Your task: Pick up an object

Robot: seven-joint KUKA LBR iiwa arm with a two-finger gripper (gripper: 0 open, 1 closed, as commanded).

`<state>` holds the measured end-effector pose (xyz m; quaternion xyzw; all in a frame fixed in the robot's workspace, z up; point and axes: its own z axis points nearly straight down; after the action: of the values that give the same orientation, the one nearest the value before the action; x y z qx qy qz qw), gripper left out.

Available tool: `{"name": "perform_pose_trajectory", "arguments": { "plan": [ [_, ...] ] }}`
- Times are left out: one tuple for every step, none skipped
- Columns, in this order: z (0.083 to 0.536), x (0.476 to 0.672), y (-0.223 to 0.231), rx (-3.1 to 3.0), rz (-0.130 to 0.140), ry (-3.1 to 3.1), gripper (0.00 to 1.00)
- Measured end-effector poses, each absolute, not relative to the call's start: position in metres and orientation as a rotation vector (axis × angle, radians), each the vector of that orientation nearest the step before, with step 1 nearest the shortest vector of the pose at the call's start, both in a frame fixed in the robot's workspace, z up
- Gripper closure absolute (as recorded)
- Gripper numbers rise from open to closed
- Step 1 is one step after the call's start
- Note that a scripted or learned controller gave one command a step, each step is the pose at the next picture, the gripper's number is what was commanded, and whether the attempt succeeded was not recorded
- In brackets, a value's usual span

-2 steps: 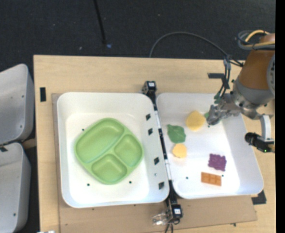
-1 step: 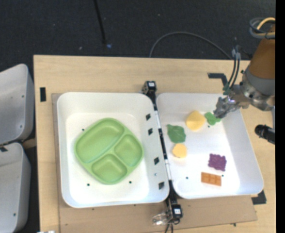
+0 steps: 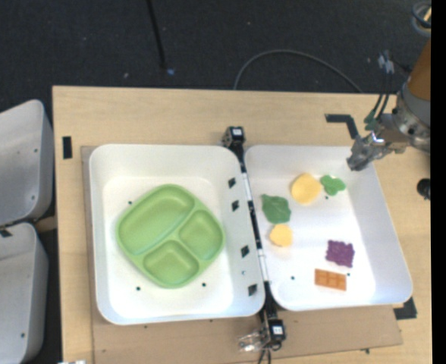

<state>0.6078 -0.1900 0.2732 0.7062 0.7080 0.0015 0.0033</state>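
Hovering over the right bin's (image 3: 382, 226) far right corner, the gripper (image 3: 362, 155) carries nothing visible; its grasp state cannot be told. A descent toward the small green piece (image 3: 331, 183) is judged next.

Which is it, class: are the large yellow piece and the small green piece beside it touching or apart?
Cannot tell. In the camera view, the large yellow piece and small green piece meet edge to edge with no plain gap.

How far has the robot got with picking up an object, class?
Done: the claw has reached the far right corner of the right bin. In hand: nothing visible. Left: the whole grasp, since the yellow piece, purple block and orange brick all lie on the bin floor.
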Motion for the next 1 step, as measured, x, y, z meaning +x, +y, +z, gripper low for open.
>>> {"name": "perform_pose_trajectory", "arguments": {
  "plan": [
    [0.2593, 0.5915, -0.1383, 2.216, 0.000, 2.228, 1.00]
  ]
}}
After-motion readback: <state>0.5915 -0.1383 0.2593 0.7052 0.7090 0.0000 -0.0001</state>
